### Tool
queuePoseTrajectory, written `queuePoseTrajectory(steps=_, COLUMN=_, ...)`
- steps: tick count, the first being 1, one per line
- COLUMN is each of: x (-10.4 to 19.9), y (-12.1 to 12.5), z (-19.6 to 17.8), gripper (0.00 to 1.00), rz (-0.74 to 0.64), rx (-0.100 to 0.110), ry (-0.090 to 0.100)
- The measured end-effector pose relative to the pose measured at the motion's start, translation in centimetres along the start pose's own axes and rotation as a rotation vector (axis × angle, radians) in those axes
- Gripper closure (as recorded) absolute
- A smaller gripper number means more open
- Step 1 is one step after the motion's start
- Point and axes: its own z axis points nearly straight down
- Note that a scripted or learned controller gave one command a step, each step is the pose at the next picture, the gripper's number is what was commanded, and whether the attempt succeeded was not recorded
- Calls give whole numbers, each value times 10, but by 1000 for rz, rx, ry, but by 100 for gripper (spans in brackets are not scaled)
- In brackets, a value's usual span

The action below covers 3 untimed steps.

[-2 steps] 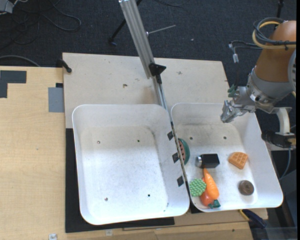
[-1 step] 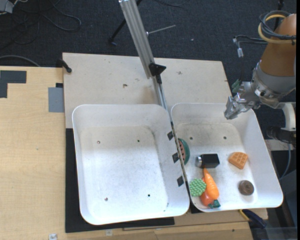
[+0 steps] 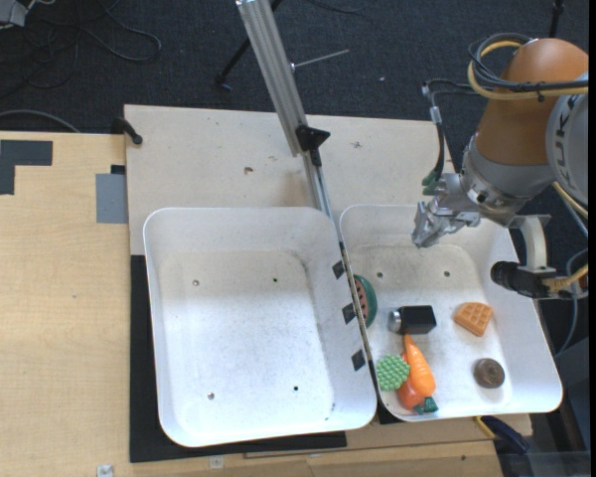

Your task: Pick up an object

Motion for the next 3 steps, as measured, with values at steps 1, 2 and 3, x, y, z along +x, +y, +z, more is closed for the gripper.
queuePoseTrajectory(steps=1, x=43, y=-2, z=5, gripper=100, rz=0, rx=0, ry=0)
queuePoseTrajectory(steps=2, x=101, y=-2, z=10, gripper=100, rz=-1, rx=0, ry=0)
queuePoseTrajectory(steps=3, x=150, y=-7, z=0, gripper=100, rz=-1, rx=-3, ry=-1)
